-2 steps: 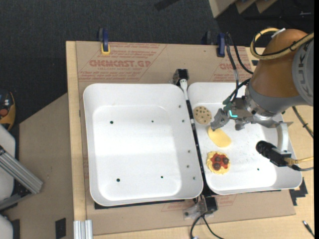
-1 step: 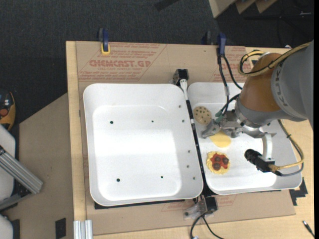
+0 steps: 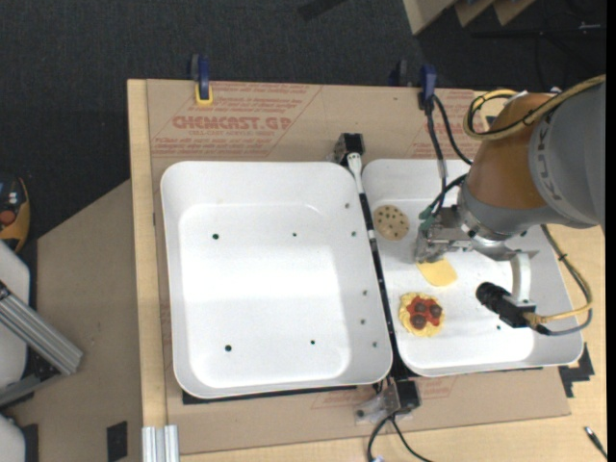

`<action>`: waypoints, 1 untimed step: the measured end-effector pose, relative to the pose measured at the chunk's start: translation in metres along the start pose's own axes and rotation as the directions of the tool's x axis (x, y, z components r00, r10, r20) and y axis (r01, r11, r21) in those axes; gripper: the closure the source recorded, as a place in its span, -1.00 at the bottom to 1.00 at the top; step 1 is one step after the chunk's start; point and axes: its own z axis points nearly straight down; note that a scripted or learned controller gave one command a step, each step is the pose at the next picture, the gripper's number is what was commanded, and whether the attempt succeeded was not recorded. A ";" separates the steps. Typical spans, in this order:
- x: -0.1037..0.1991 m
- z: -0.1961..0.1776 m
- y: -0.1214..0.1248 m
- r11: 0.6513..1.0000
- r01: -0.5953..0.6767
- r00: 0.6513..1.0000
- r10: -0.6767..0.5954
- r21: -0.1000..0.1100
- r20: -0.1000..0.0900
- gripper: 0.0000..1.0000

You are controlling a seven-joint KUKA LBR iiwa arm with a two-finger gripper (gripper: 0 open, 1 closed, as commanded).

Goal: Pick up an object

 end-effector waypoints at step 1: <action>0.110 -0.095 -0.024 1.000 0.011 1.000 -0.011 -0.004 -0.004 1.00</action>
